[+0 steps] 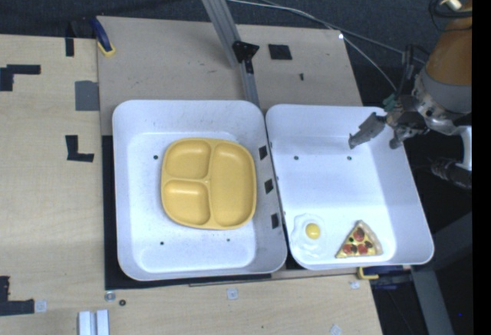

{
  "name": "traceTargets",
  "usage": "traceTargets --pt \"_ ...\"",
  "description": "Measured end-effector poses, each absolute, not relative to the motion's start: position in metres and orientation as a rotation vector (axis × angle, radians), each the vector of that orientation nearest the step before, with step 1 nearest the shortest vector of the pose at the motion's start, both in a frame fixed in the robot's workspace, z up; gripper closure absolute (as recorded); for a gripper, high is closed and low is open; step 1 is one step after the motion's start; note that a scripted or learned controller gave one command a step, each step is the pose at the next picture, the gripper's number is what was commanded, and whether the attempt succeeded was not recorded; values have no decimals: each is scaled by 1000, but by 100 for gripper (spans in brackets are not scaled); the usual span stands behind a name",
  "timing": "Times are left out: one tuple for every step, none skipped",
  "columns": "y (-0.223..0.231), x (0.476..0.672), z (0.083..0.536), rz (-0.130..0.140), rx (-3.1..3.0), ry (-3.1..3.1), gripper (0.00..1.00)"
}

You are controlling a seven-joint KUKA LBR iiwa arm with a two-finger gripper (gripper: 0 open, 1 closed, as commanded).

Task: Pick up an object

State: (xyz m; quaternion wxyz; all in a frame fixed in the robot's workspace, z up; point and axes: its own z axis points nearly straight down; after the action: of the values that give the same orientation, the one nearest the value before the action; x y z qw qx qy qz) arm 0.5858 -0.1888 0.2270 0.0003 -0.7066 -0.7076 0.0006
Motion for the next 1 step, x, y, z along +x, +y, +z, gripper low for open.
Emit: traceTargets --pt "-198 586 169 6 -2219 -2220 0"
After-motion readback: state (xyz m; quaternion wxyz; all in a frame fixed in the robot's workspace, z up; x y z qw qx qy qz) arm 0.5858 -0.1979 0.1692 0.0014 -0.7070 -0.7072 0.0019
